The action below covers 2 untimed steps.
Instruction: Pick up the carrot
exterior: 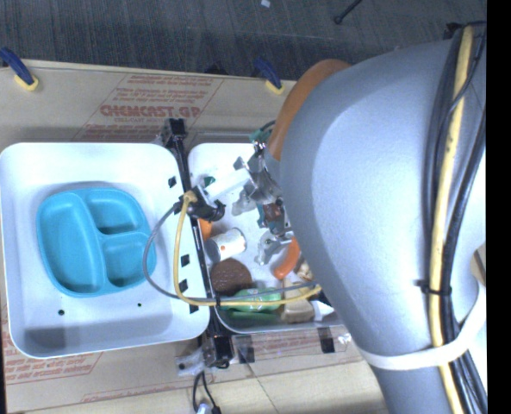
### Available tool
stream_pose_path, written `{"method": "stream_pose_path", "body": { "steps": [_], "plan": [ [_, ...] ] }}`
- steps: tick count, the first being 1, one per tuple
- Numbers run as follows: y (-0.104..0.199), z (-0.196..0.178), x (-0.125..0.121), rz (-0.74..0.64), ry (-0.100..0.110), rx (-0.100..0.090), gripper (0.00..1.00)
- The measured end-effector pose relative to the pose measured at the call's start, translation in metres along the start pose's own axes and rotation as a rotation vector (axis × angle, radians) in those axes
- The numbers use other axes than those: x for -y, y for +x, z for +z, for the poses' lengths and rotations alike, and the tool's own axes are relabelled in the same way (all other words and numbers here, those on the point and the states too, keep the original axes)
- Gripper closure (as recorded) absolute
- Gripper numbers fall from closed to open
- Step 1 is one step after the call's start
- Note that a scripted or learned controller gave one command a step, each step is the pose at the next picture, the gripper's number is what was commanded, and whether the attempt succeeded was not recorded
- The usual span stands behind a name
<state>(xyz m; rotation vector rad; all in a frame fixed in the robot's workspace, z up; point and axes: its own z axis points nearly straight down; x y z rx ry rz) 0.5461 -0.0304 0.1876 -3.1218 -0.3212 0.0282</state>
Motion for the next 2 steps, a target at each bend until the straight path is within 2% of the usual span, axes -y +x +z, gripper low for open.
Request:
{"method": "stream_pose_path", "body": {
  "steps": [1, 2],
  "plan": [
    [0.081, -0.006, -0.040, -0.004, 0.002, -0.012, 0.00],
    [0.065, 0.093, -0.075, -0.031, 0.004, 0.000, 0.00]
  ]
}}
